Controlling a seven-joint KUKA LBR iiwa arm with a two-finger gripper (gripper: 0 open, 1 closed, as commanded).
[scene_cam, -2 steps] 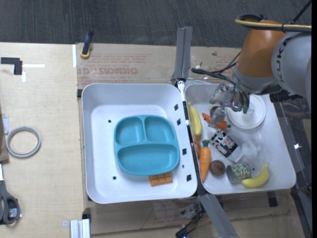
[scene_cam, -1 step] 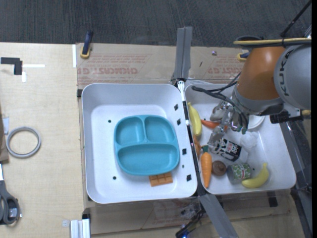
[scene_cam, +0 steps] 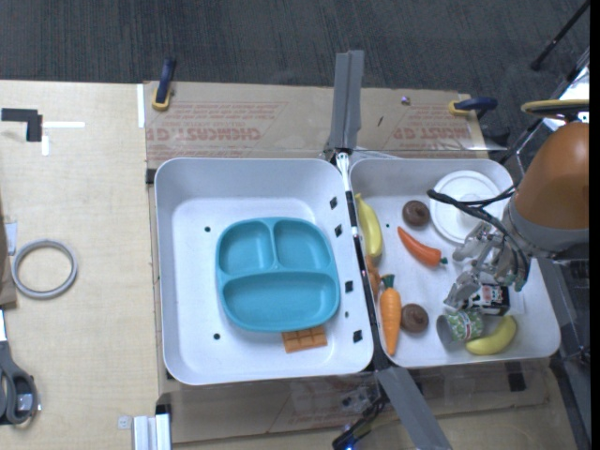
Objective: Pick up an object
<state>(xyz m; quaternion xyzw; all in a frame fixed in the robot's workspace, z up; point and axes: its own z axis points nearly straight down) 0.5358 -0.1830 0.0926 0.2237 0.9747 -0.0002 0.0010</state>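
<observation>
My gripper (scene_cam: 466,300) hangs low over the right bin (scene_cam: 422,172), near its front right corner. Its metal fingers point down-left at a small greenish can (scene_cam: 460,326) lying on the bin floor. A yellow banana (scene_cam: 491,338) lies just right of the can. Also in this bin are a brown donut (scene_cam: 413,318), an orange carrot (scene_cam: 390,315), a red chili pepper (scene_cam: 419,247), a second brown donut (scene_cam: 415,214), another banana (scene_cam: 370,227) and a white plate (scene_cam: 466,199).
The left bin (scene_cam: 187,251) holds a teal divided plate (scene_cam: 277,273) and a brown waffle piece (scene_cam: 305,339). A grey tape ring (scene_cam: 41,267) and scissors (scene_cam: 14,392) lie on the bench at far left.
</observation>
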